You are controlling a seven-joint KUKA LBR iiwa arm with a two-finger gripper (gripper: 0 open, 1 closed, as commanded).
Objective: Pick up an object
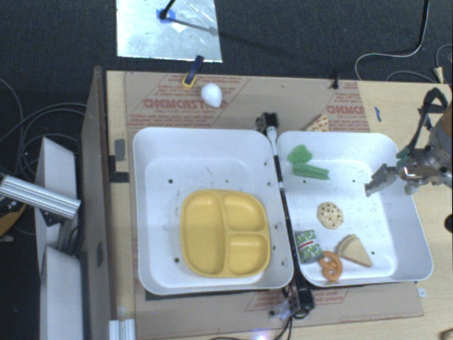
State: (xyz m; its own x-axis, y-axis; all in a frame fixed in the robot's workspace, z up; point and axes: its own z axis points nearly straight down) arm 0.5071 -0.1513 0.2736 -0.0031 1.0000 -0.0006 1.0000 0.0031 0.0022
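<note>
I log my gripper (374, 183), aperture unreadable, nothing between its tips. Cookie (329, 214) below-left of it, nearest; green toy (307, 163) beyond, up-left.

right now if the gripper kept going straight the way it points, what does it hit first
The gripper points left and slightly down over the right bin. That line probably crosses bare bin floor first, then the cookie; its height above the bin is unclear.

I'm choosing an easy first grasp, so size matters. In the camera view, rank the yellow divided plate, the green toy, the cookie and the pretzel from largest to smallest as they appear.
1. Yellow divided plate, by far the largest.
2. Green toy.
3. Cookie and pretzel: they look about alike, too close to rank.
</note>
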